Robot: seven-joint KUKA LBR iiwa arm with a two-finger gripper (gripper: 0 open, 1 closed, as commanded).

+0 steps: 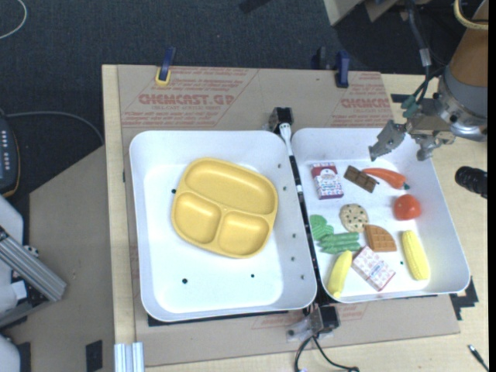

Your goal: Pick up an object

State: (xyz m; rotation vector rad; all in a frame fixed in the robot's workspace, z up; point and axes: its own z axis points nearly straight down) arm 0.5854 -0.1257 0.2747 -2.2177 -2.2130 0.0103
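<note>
Claw (pixel 404 142) hangs spread wide, nothing in it, over the right bin's (pixel 457 239) far edge. Closest pick is the carrot (pixel 386 178), just below near the far right corner. Probably light hard plastic, bit slippery, so I'd pinch mid-body across the width.

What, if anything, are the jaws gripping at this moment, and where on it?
Nothing. The two-finger gripper hangs open over the far side of the right-hand shallow white bin, with no object between its jaws; the orange carrot-shaped toy lies just below, untouched.
</note>
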